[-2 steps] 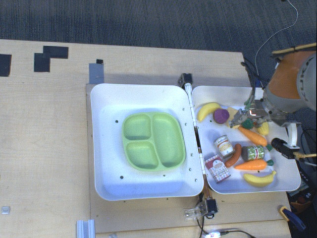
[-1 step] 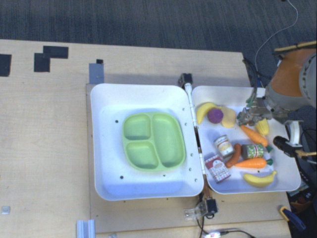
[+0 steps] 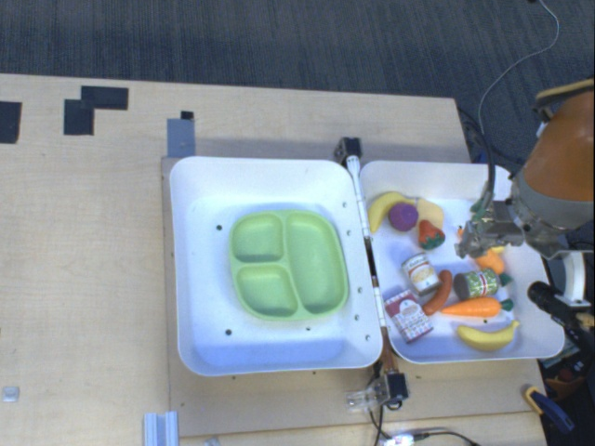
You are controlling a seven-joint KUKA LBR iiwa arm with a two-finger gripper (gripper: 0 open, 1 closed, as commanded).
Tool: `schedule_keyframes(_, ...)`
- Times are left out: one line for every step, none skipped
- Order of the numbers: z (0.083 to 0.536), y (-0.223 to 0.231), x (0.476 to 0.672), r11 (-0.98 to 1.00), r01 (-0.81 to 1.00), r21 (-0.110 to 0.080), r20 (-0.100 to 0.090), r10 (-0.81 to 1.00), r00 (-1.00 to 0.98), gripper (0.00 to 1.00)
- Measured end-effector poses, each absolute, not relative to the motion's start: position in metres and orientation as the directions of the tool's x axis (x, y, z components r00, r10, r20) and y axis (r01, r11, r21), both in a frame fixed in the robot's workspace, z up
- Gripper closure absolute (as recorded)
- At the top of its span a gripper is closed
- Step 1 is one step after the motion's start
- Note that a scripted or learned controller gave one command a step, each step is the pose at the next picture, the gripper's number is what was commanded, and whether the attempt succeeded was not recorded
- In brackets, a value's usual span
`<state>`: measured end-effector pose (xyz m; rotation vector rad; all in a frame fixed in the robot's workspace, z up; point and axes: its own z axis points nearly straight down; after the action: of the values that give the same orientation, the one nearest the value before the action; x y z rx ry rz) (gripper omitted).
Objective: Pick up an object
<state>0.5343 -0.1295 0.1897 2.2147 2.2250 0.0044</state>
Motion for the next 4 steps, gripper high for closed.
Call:
schedule_keyframes(0.189,-0.13,0.534,0.004,1.0,0.003,0.0,1.0,-0.004,0.0)
schedule_keyframes(0.103,-0.112,0.556,0.003,1.0,0.004,0.0,1.0,-0.003,0.0)
schedule_keyframes(0.113,-0.111,0.557,0.005,1.0,0.006,0.0,1.0,-0.005,1.0)
schedule_keyframes(0.207,-0.013,0.488,0.007,1.0,0.005,0.002,1.0,-0.007,1.0)
